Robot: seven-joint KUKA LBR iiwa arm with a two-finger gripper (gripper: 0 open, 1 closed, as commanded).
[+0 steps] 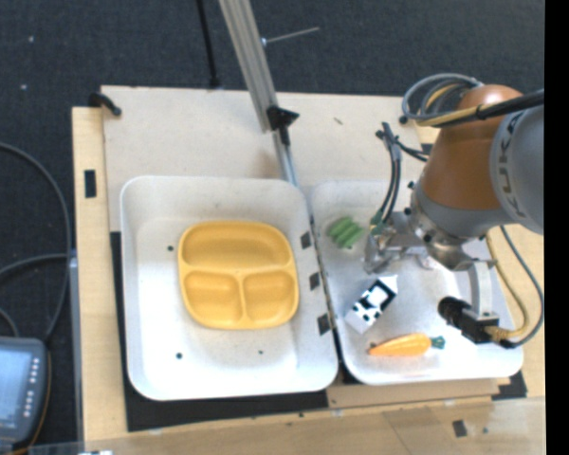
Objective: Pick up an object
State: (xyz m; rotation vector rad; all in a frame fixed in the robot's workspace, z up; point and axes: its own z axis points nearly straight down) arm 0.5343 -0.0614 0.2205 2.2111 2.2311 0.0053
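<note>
Over the right bin's left side, the gripper, whose opening cannot be told, hangs between a green piece and a black-and-white block, so a descent may land between them.

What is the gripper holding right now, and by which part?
Cannot be told. The gripper hangs over the right bin between the green object and the black-and-white block, but nothing shows between its fingers.

Two white bins are sitting side by side, holding one yellow divided plate, one toy carrot, one green ridged piece and one black-and-white block.
</note>
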